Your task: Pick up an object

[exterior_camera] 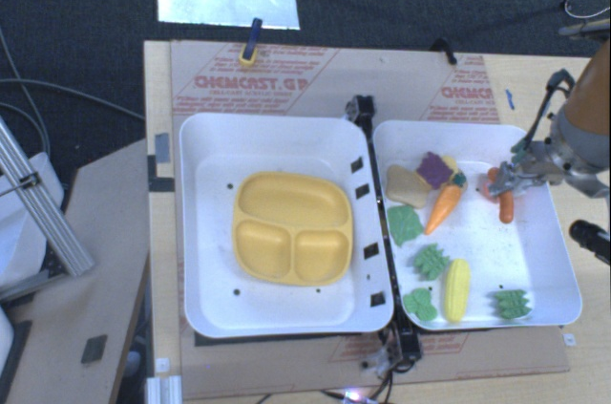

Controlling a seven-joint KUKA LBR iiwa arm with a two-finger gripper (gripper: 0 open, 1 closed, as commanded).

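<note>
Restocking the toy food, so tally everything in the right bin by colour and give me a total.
Green: 4, leafy pieces
Orange: 2, carrot, small piece under the gripper
Yellow: 1, corn
Purple: 1, block
Tan: 1, potato
Total: 9

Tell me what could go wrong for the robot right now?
The end effector sits over a small red sausage-shaped toy near a pink piece. It might pinch both, or nudge the toy away. The toy also lies close to the right bin's far wall, so the end effector could bump it.
</note>
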